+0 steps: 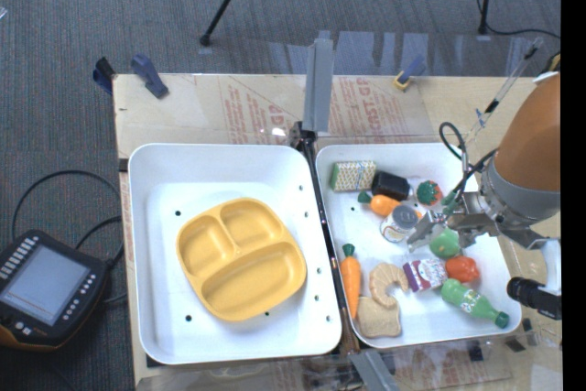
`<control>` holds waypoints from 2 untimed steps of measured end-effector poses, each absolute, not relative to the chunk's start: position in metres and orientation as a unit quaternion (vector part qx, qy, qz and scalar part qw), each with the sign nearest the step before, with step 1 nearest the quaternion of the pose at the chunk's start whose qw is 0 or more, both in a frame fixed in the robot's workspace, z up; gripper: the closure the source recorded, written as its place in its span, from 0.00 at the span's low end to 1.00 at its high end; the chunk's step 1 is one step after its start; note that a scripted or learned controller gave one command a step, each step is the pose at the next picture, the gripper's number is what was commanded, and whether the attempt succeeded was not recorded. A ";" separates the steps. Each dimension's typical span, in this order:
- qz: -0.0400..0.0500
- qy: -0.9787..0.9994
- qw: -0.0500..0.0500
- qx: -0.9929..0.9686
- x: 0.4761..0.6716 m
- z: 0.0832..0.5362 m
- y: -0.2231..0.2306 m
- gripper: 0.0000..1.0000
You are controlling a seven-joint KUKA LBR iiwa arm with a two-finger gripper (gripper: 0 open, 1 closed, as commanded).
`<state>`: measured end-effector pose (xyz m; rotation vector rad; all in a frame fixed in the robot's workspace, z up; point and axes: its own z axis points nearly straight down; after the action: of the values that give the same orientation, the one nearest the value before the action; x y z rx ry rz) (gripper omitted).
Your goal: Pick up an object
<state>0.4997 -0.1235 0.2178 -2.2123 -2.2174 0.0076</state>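
Note:
The right bin (pixel 341 224) holds several toy foods. My gripper (pixel 441 230) hangs low over its right-middle part, fingers spread, just above a green round fruit (pixel 446 244). Nothing is clamped between the fingers. One grey finger (pixel 419 234) reaches toward a small round tin (pixel 401 218). Close by lie a red tomato (pixel 463 269), a purple-and-white packet (pixel 423 273), an orange piece (pixel 385 204) and a green-and-red ball (pixel 428 192).
Also in the right bin are a carrot (pixel 352 279), a curved bread piece (pixel 386 278), a toast slice (pixel 378 317), a green bottle (pixel 472 302), a black block (pixel 390 185) and a ribbed sponge (pixel 353 175). A yellow divided plate (pixel 241 256) lies in the left bin (pixel 151 197).

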 end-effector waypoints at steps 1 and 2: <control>0.002 -0.734 0.004 -0.680 0.594 0.195 -0.128 0.00; 0.002 -0.733 0.003 -0.680 0.595 0.196 -0.128 0.00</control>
<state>0.5948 -0.1281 0.1963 -2.1311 -2.2994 0.0051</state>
